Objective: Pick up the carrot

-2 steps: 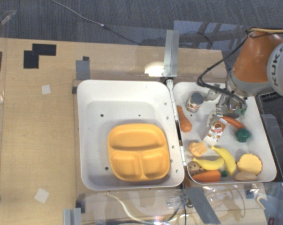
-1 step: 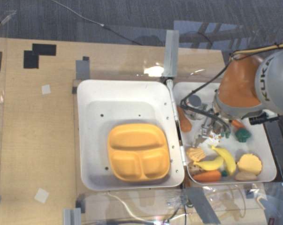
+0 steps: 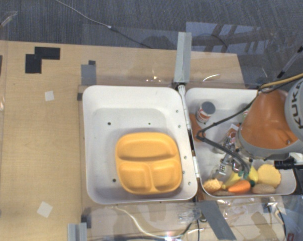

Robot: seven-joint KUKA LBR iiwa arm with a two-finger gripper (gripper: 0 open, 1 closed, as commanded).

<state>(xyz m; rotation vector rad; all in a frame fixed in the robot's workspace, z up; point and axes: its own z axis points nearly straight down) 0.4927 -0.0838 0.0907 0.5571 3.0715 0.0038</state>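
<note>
Carrot waiting in the crowded near corner of the right bin.

From the overhead camera I see the carrot [image 3: 239, 187] lying flat by the right bin's [image 3: 211, 95] near wall, with a yellow piece [image 3: 268, 175] and a tan lump [image 3: 212, 186] close beside it. My gripper [image 3: 225, 168] hangs just above and to its left; I cannot tell how its fingers stand. I'd guess the carrot is light, stiff, smooth plastic, likely to slip, so I'd pinch across its thick middle. The yellow tray [image 3: 148, 161] sits in the left bin [image 3: 101, 134].
</note>
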